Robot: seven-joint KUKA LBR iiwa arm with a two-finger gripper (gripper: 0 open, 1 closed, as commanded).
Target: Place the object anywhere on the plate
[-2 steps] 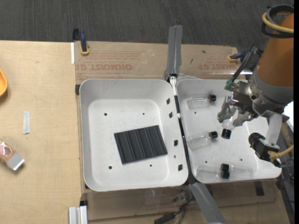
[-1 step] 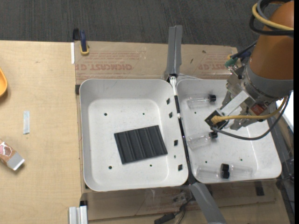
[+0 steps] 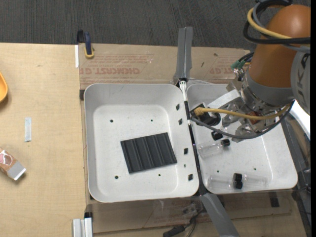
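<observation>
The dark ribbed plate (image 3: pixel 148 152) lies flat in the left bin (image 3: pixel 98 107), ready to receive. Right of it, the claw (image 3: pixel 237 130) hangs low over the right bin (image 3: pixel 281 172); I cannot tell whether it grips. A clear tube (image 3: pixel 237 181), likely the object, lies right of the plate near the bin's front edge.

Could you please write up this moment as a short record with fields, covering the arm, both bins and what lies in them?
arm: grey with orange band, over the right bin
left bin: holds a dark ribbed plate, lying flat, slightly turned
right bin contents: clear tube with black cap near the front wall; another small clear piece by the divider
plate load: nothing on it
task state: object not yet placed
</observation>
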